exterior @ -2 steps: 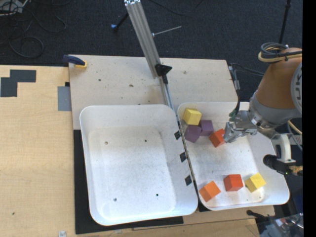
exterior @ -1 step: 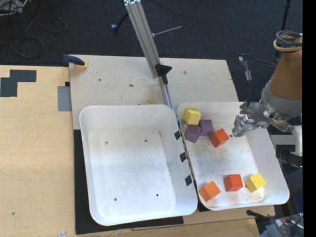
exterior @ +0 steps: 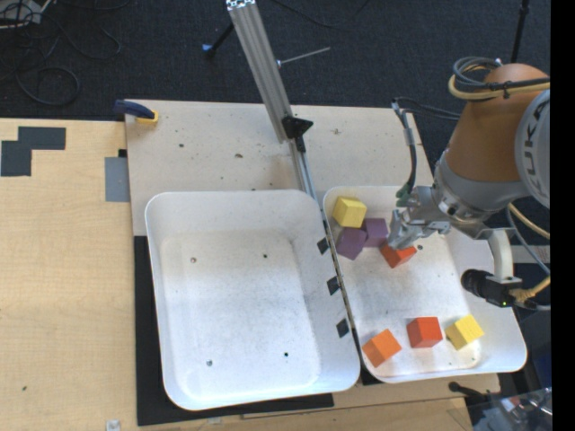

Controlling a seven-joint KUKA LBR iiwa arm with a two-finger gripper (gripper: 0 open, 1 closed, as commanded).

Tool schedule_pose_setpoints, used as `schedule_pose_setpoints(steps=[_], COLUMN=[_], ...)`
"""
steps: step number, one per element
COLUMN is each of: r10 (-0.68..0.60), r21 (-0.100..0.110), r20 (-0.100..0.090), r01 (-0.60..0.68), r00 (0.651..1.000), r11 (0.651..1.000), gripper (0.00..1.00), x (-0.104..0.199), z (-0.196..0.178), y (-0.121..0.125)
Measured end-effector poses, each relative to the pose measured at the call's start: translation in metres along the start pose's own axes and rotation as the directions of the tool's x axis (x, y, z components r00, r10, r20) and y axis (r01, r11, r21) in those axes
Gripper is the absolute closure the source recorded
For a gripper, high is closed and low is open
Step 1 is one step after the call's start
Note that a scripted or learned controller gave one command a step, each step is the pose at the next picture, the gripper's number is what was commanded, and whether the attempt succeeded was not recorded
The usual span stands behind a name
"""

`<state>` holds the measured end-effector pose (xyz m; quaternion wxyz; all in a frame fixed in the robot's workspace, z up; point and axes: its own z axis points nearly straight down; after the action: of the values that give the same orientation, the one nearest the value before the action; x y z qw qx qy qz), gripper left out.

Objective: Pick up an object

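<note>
Right bin point(exterior: 503, 353), near edge: orange cube point(exterior: 383, 346), red cube point(exterior: 425, 332), small yellow cube point(exterior: 464, 331) lined up. Mid-bin: gripper point(exterior: 402, 243) lowered onto red block point(exterior: 396, 255); block seen at fingertips, grip state cannot be told. Just left: two purple cubes point(exterior: 351, 241), touching. Beyond: larger yellow cube point(exterior: 349, 212). Left bin point(exterior: 180, 366) alongside.

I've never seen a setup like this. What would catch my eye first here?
Probably the big grey and orange arm reaching in from the right, its gripper down over a red block in the right bin. Next, the bright blocks there: a yellow block and a purple block beside the gripper, with three more along the near edge.
</note>
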<state>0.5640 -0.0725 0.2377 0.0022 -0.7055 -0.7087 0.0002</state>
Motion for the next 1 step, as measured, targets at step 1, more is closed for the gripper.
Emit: schedule_pose_setpoints(steps=[1], r10=[0.001], r21=[-0.001], r20=[0.001], r01=[-0.001], r00=[1.0], r11=[1.0], gripper=[1.0], x=[0.0432], z=[-0.0017], y=[0.0095])
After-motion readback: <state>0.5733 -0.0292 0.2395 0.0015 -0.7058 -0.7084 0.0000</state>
